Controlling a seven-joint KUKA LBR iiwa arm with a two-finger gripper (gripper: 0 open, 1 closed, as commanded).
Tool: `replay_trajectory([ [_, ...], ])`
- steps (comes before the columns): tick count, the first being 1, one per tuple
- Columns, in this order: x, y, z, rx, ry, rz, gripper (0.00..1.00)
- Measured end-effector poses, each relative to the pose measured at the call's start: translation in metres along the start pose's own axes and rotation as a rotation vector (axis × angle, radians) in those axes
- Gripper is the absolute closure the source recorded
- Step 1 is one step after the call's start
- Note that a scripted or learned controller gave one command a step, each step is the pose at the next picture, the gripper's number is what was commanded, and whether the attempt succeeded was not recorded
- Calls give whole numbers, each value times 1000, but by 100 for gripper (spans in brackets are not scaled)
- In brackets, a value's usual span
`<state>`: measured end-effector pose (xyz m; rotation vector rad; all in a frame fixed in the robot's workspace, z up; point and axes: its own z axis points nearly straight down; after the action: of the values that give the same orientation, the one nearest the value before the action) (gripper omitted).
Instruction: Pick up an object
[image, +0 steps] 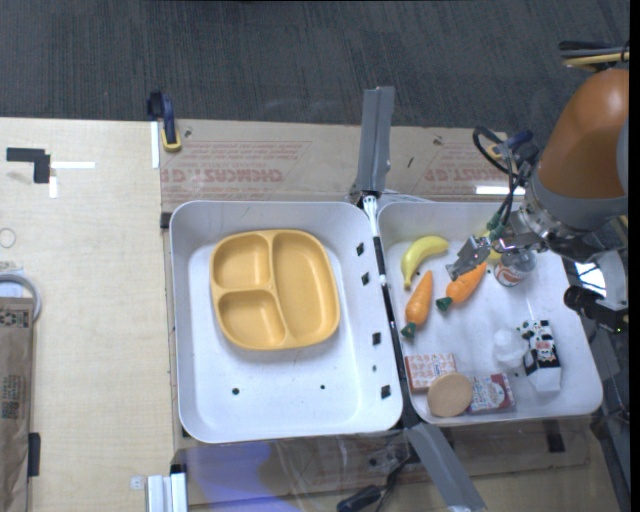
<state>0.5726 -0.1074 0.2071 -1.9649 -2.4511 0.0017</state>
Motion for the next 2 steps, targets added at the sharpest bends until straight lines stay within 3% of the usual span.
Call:
replay_trajectory([
  [1,-7,52,17,1,0,-44,0],
  [2,-12,-1,116,0,1,-38,0],
])
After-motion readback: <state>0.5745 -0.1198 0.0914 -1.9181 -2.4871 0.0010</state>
